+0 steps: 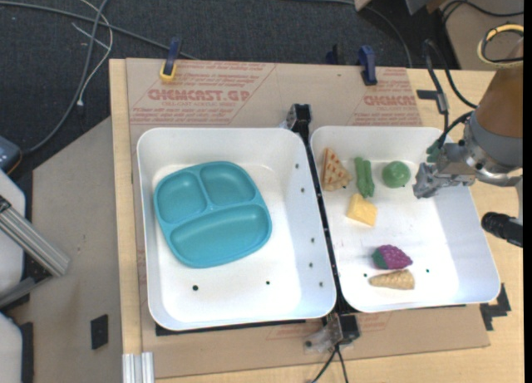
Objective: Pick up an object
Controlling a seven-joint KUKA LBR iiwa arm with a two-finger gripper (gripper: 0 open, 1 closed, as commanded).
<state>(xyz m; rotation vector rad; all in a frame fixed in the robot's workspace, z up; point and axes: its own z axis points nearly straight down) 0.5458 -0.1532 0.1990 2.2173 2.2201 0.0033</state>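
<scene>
Approach step is judged underway: grey two-finger gripper (429, 180), jaw state untellable, is positioned at 3 o'clock of round green toy ball (396, 174); descent needed.

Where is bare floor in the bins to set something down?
Left white bin: free strips right of and below the teal divided plate. Right white bin: a bare middle patch between the yellow cheese wedge and purple grapes. Crowded along its top: waffle slice, green pickle, green ball, gripper.
</scene>
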